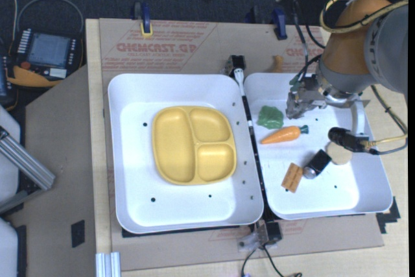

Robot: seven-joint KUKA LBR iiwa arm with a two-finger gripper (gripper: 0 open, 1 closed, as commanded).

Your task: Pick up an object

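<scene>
Three small things lie in the white right bin (337,204): a crinkled green lump (270,117), a smooth tapered orange carrot (281,135) with a green tip just below it, and a short brown stick (292,177) lower in the view. My gripper (296,107) hangs just right of the green lump; I cannot tell whether it is apart or together. A glossy yellow three-compartment plate (193,143) sits in the left bin (130,198).

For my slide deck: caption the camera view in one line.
Gripper over the right bin, beside a green piece and a carrot; yellow divided plate in the left bin.
</scene>
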